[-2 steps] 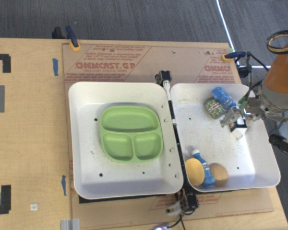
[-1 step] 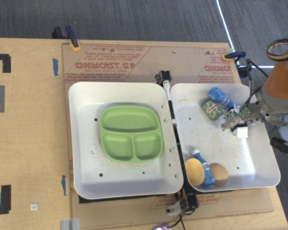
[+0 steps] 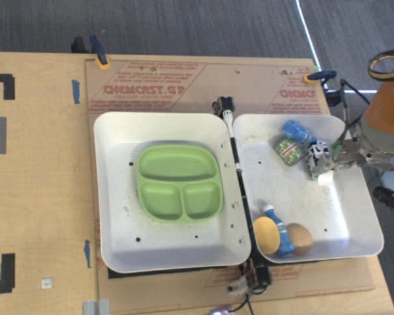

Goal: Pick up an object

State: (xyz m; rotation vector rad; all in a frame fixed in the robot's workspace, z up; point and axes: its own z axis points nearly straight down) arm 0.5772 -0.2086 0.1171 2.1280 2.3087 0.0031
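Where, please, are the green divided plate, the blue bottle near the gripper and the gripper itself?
green divided plate (image 3: 179,182): camera view, its centre ridge.
blue bottle (image 3: 296,132): camera view, its body.
gripper (image 3: 318,163): camera view, its tip.

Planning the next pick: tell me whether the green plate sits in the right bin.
No, the green plate lies in the left bin.

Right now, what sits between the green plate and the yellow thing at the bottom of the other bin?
In the camera view, the two bins' touching rims lie between the green plate and the yellow thing; otherwise just bare white bin floor.
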